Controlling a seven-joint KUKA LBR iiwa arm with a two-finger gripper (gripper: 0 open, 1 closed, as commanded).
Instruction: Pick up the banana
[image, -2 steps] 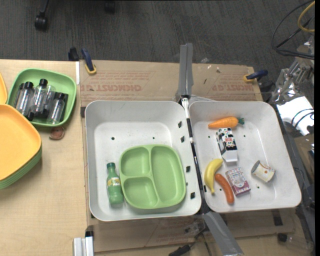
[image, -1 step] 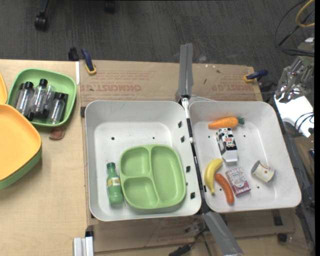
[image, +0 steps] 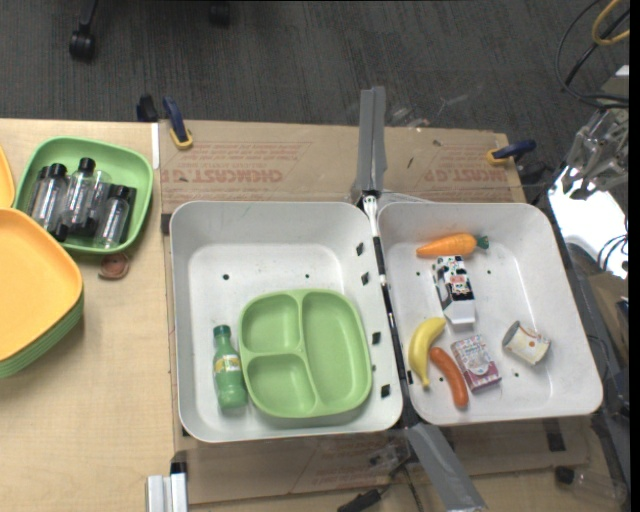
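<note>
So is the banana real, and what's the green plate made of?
The banana looks like smooth plastic toy fruit: even yellow, slightly glossy, no brown spots, though the view can't settle it. The green divided plate seems to be matte moulded plastic, with one flat colour, rounded edges and three pressed-in compartments.

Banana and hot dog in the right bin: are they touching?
Touching. The camera view shows the banana lying against the upper end of the hot dog, with no gap there.

Banana (image: 424, 348) hemmed: bin wall (image: 392, 330) left, sausage (image: 450, 377) touching right; open above.
</note>
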